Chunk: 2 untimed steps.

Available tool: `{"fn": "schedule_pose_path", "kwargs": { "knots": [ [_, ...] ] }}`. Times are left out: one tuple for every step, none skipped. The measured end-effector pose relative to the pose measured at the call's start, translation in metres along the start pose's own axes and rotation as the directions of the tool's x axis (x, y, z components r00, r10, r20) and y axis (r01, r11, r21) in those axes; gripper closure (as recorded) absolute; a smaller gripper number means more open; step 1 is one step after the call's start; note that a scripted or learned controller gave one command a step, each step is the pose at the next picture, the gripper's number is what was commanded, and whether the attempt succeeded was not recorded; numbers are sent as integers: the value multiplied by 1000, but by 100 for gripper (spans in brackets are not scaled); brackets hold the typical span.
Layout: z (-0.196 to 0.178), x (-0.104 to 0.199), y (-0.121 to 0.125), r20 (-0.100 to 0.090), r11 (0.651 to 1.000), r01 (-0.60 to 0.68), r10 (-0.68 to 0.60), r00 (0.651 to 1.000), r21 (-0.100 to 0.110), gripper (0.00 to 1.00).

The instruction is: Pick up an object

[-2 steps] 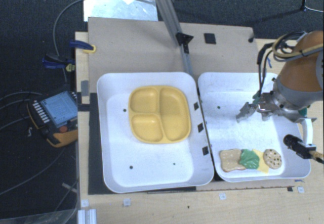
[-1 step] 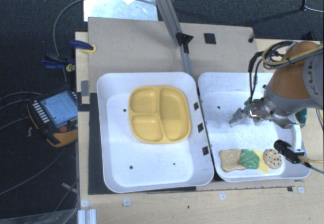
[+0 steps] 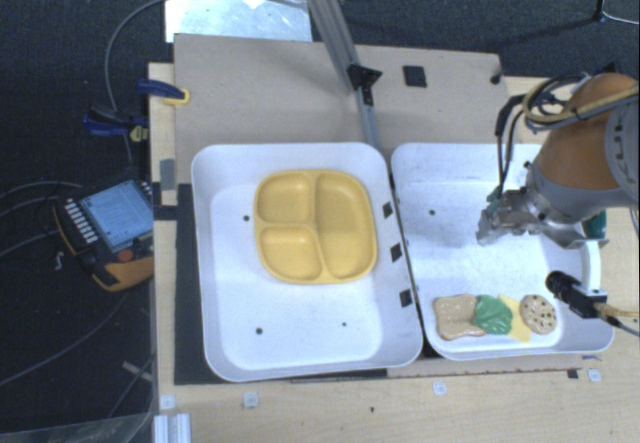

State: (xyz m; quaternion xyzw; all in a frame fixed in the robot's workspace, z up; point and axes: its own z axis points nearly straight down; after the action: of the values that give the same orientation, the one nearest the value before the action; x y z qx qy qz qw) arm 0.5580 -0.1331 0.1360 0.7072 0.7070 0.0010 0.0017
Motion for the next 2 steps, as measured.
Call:
{"fn": "schedule_pose_path", "kwargs": {
  "knots": [
    [-55,9,-2,0,1000,6,-6,1000,-3,100],
    [-100,6,4,1,1000,6,-6,1000,-3,100]
  ]
}}
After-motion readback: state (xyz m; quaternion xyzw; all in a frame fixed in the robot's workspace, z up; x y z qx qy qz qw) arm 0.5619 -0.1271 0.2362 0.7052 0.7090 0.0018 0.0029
